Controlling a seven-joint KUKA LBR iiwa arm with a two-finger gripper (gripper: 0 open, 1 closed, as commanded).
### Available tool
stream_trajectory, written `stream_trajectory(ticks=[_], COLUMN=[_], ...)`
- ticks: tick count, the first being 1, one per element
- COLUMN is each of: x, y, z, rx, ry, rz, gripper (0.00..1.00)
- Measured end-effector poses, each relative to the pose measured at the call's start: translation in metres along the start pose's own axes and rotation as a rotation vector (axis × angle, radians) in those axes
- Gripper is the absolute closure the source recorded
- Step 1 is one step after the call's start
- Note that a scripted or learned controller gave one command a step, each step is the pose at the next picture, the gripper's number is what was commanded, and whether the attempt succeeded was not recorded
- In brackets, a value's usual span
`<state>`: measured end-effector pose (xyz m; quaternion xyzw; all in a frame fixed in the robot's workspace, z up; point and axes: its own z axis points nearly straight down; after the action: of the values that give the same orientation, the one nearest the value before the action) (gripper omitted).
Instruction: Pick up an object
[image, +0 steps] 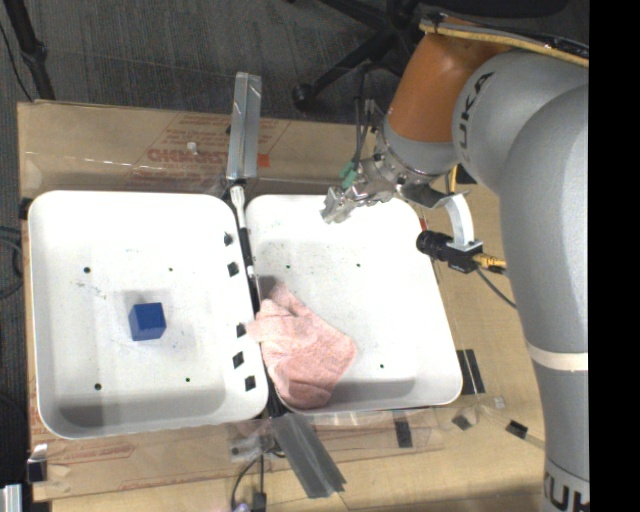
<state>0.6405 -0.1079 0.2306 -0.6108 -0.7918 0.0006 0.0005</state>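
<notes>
The gripper (338, 207) hung over the right bin's (400, 300) far edge, well apart from the pink cloth (305, 350) at its near-left corner; I cannot tell the finger state.

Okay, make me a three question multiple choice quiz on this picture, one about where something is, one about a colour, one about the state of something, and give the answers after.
1. Where is the cube?
A. In the left bin
B. In the right bin
C. On the bench outside the bins

2. What colour is the cloth?
A. Green
B. Pink
C. Black

3. How does the cloth lie?
A. Folded flat in the middle of its bin
B. Hanging from the gripper
C. Crumpled in the right bin against the divider

Answers:
1 A, the cube sits on the left bin's floor.
2 B, the fabric is pale pink.
3 C, it is bunched beside the divider, apart from the gripper at the bin's far edge.
</notes>
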Motion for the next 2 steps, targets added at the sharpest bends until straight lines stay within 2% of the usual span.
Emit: stream_trajectory(ticks=[2], x=[0.0024], y=[0.0019], z=[-0.0199], rx=[0.002], ry=[-0.001], rz=[-0.015], gripper=[1.00])
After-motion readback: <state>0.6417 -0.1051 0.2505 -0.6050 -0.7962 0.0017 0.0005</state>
